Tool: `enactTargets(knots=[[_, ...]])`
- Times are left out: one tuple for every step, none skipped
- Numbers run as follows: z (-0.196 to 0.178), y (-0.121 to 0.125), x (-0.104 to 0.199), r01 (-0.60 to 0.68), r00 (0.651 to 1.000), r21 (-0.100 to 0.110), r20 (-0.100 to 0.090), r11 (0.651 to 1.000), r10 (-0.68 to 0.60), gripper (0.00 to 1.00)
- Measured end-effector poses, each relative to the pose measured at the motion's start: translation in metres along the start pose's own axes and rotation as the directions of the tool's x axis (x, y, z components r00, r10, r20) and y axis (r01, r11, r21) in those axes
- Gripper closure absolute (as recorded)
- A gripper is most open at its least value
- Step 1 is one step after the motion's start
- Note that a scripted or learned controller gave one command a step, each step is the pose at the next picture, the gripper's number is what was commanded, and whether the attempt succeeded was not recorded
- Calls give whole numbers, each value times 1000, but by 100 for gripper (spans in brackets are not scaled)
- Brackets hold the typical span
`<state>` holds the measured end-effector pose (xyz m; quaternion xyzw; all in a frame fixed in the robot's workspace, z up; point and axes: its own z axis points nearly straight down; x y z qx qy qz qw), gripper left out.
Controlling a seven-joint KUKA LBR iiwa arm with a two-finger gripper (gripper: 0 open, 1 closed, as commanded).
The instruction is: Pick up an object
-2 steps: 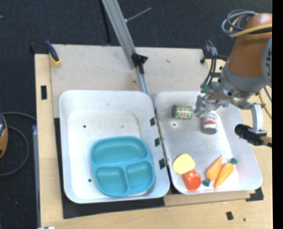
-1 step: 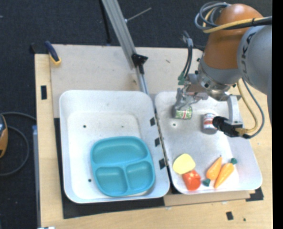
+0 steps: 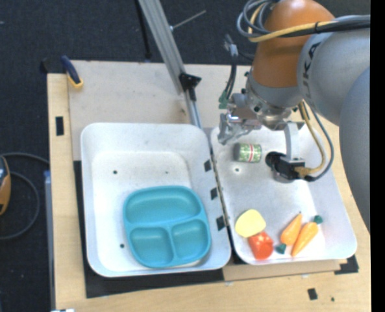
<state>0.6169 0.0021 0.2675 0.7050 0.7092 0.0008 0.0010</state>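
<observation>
end effector (image 3: 230, 127): over the right bin's (image 3: 328, 203) far left corner, grip state cannot be told
green can (image 3: 248, 152): lying on its side just beside it
teal tray (image 3: 167, 226): left bin (image 3: 114, 148)

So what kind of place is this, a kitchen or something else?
Probably a robotics lab test bench, not a kitchen: a KUKA arm works over two white bins, and the food is toys, such as plastic carrots and a teal divided tray.
</observation>
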Motion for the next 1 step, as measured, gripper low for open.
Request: enactTargets(knots=[[21,21,49,1,1000,1,0,1000,-1,100]])
